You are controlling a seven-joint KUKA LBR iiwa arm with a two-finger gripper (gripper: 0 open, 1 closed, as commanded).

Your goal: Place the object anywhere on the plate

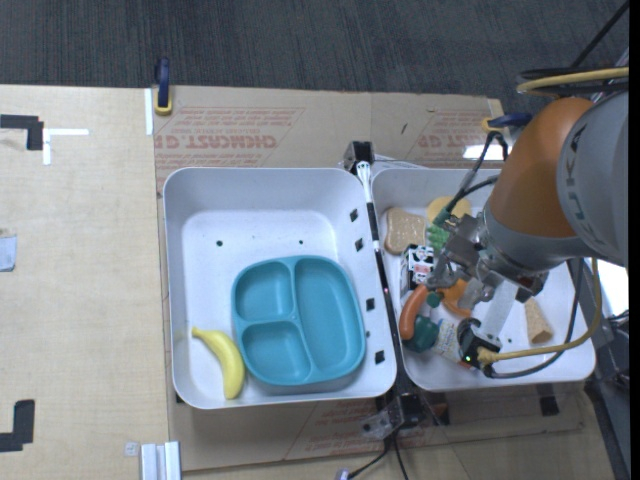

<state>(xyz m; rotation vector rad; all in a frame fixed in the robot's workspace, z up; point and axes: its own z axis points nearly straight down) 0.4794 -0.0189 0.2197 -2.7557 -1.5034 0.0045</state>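
**Picking from the crowded right bin, with the plate waiting on the left**

We judge the step in hand to be the pick: the arm (560,183) reaches in from the right and bends over the right bin (560,368), and its tool (440,268) sits low among the clutter near that bin's left wall. The blue plate (298,320), with its three compartments, lies in the left bin (200,218), nothing on it, and a banana (226,358) lies just beside its lower left edge on the bin floor.

To do this well, we want the tool to settle on one thing alone. The things here lie packed together: a slice of bread (404,231) toward the top, a sausage (411,310) lying lengthwise, a dark green item (424,334) touching its lower end, a yellow piece (441,209) partly hidden by the wrist, and a tan roll (539,320) apart on the right. We would come down straight, close across the narrow width of the chosen thing, and lift clear of the wall between the bins before crossing to the plate. Any compartment will do, so a low, gentle release matters more than aim.

As for the tool itself, the arm's bulk and the cables cover it from above; we cannot tell how it stands, nor whether it touches the sausage or anything else
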